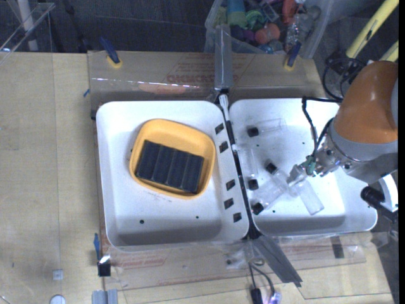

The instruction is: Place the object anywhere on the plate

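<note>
Camera view: the left bin (114, 170) is occupied by a yellow plate (140, 143), on which a dark ribbed object (171, 165) is seen lying flat, slightly tilted, filling most of the plate's middle. The arm (367, 116) is seen entering from 3 o'clock, its orange band above the right bin (329, 214). The gripper (297, 179) is held over that bin, at about 3 o'clock from the plate and well apart from it; whether it is open cannot be told, since its transparent parts blur against the white floor.
</note>
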